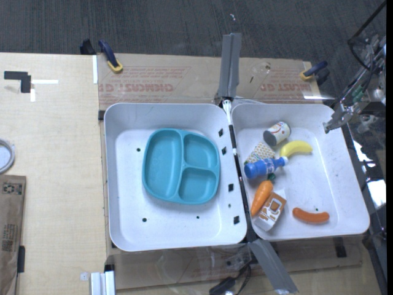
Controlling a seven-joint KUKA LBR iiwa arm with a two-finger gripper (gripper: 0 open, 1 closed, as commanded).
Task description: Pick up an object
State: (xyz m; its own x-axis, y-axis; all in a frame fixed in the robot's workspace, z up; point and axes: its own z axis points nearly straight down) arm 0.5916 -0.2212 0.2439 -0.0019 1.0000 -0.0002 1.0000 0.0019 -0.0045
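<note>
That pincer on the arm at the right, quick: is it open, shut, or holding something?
Pincer: cannot be told from this view. It sits at the right bin's far right rim, with nothing seen in it.

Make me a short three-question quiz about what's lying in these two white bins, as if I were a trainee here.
1. True or false: the blue divided plate lies in the left bin.
2. Which item touches the carrot? A) the sausage B) the small carton C) the banana
3. Fill in: the blue bottle lies in the ___ bin.

Key: 1 true; 2 B; 3 right, the right bin.
</note>
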